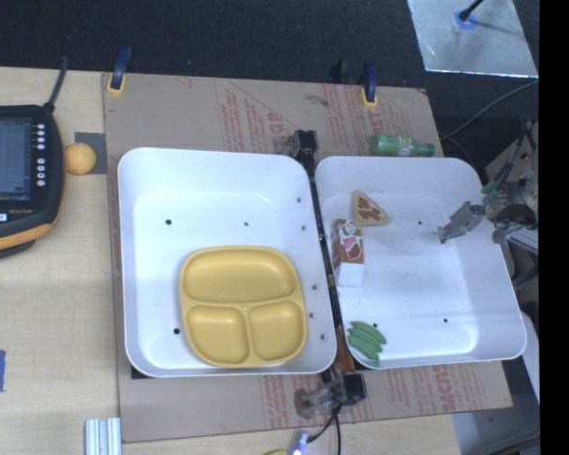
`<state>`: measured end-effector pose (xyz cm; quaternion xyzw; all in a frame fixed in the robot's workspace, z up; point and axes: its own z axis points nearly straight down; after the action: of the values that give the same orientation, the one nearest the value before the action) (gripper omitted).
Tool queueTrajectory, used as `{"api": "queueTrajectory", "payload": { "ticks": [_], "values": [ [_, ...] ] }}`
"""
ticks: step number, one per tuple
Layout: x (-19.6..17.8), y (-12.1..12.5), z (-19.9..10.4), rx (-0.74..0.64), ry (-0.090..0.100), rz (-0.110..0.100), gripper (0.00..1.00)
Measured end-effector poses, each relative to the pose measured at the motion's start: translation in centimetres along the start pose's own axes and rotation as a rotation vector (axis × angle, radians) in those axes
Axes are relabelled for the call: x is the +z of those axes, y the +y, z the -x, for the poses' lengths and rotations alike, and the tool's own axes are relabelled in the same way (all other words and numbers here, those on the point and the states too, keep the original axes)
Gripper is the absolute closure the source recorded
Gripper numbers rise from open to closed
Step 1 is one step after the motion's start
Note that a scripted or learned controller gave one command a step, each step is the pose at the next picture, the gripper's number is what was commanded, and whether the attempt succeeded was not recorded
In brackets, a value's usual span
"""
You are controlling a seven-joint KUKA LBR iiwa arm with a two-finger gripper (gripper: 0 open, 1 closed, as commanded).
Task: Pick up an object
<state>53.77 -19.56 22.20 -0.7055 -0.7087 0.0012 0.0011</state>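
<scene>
The pincer [452, 227] hung low over the right bin's [474, 344] right side, whether apart or together I couldn't tell, with bare white floor beneath. Along that bin's left edge lay a pizza slice [369, 209], a red-and-white packet [348, 250] and green pods [366, 339]. A yellow divided tray [243, 305] filled the left bin's [152, 254] near half.

Open floor mid right bin [474, 339]; pizza slice [369, 209], packet [347, 245], peas [366, 339] leftward.
</scene>
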Motion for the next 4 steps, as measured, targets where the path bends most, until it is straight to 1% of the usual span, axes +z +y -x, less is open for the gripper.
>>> {"api": "queueTrajectory", "payload": {
  "ticks": [1,2,3,4],
  "values": [
    [4.0,7.9,-8.9,-0.002,-0.001,0.000,0.00],
    [12.7,11.9,-8.3,-0.002,-0.001,-0.002,0.00],
    [13.0,11.5,-8.9,-0.001,-0.001,-0.001,0.00],
    [13.0,10.3,-8.0,0.002,0.000,-0.001,0.00]
  ]
}}
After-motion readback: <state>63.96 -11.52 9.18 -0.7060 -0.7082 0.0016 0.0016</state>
